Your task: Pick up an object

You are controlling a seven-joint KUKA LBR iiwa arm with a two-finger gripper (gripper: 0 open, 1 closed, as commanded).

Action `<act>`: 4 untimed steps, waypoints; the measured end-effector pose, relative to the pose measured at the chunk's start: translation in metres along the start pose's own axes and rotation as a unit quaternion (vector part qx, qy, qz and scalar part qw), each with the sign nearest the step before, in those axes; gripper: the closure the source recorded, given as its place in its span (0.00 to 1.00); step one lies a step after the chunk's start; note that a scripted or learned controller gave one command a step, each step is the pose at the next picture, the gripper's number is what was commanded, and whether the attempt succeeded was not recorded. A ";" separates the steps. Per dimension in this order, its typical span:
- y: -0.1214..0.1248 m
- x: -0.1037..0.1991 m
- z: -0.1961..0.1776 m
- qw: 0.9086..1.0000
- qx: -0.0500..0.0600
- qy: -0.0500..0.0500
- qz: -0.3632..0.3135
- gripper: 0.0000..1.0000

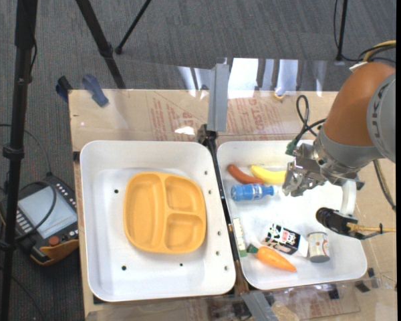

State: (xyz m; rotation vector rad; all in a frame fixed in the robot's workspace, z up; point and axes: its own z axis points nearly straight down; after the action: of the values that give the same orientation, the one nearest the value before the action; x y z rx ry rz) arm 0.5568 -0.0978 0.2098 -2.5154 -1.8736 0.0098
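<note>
The left bin (pixel 93 179) lay well to the left of the fingers and bore an orange divided tray (pixel 164 212) at its middle. The right bin (pixel 351 263) sat under the gripper (pixel 295 181), which hung over its upper middle below the grey arm (pixel 357 122). Whether the fingers were spread or closed could not be told from this slanted look, and nothing showed between them. Just left of the fingers lay a yellow banana (pixel 269 174), with a red sausage (pixel 243 174) beyond it. A blue bottle (pixel 252 192) lay just below and left of the fingers. Further below sat a carrot (pixel 275 259), a black and white carton (pixel 283 239) and a small tin can (pixel 317 246), all apart from the fingers.
</note>
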 end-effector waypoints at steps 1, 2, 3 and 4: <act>0.000 0.000 0.000 1.000 0.000 0.000 -0.001 0.00; -0.051 -0.026 0.098 0.999 -0.011 0.001 -0.039 0.00; -0.050 -0.028 0.089 0.999 -0.010 0.001 -0.036 1.00; -0.050 -0.028 0.090 0.999 -0.009 0.001 -0.036 0.00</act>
State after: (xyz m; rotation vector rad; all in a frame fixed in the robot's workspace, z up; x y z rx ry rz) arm 0.5000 -0.1107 0.1206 -2.4568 -1.9705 -0.0093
